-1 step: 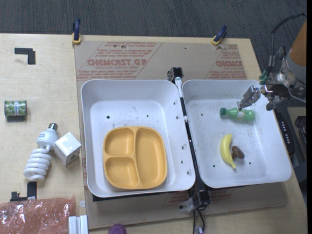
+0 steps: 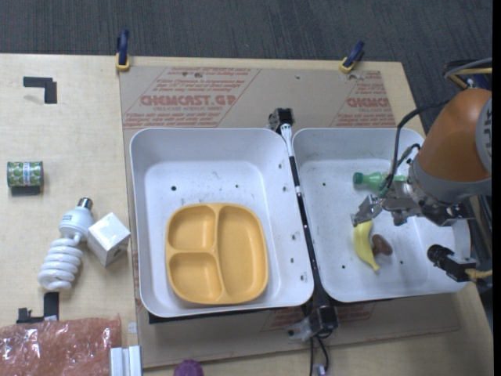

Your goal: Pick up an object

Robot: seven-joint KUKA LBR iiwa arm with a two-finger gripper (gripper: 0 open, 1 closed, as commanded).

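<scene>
**White bins, gripper over the banana**

White plastic forms the two largest things on the bench [image 2: 70, 155]: the left bin [image 2: 149, 210] at the frame's centre and the right bin [image 2: 329, 272] beside it, their rims meeting along a dark strip. Both sit on a brown board [image 2: 203, 92] printed with red letters, clamped at its upper edge.

The arm [image 2: 462, 143] enters from the right edge, its orange band bulging over the right bin's far side. In the left bin lies a yellow tray [image 2: 218, 253] with three compartments, filling the lower part of that bin's floor.

The gripper [image 2: 374, 208] hangs at mid-height in the right bin. Its fingers look slightly parted with nothing between them, tips just above the top end of the banana [image 2: 365, 247]. The banana lies on the bin floor, running down and slightly right. A small brown object [image 2: 382, 245] touches its right side. A green bottle [image 2: 369, 180] lies above the gripper, near the arm.

At the frame's left, outside the bins, rest a white spiral bulb [image 2: 64, 251], a white cube [image 2: 109, 237] just beside it, and a green can [image 2: 24, 175] higher up. A pink mesh bag [image 2: 59, 347] fills the lower left corner.
</scene>
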